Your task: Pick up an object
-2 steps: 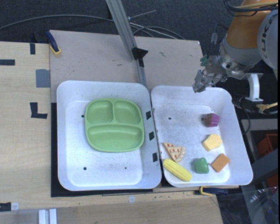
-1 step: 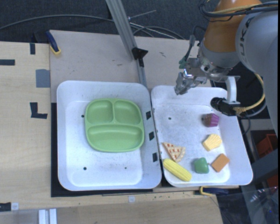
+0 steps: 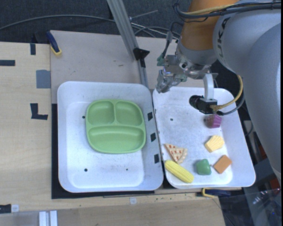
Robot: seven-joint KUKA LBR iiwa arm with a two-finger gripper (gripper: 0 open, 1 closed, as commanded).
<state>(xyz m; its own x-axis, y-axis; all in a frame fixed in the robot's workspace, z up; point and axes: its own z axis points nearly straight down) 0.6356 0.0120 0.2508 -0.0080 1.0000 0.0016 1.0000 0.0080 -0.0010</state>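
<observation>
Objects for picking lie in the right bin, mostly toward its six o'clock end, well apart from my gripper, which hangs over that bin's eleven o'clock corner, just beside the wall shared with the left bin. Going by size, the bench comes first, pale wood with dark tape marks at its nine o'clock side. Next is my arm, grey, with the orange band above the wrist, coming in from three o'clock. The two white bins sit side by side, touching along their middle walls. In the left bin, a green divided plate rests flat, three compartments showing, nearer the twelve o'clock half. A grey metal rail slants down from twelve o'clock toward the gap between the bins. Smaller things follow in the right bin: a yellow corn cob at six o'clock, a waffle-patterned wedge touching it just above, a yellow block, an orange block, a green piece between cob and orange block, and a purple piece near three o'clock. Whether my gripper is spread or closed, I cannot tell; nothing visibly sits in it.
</observation>
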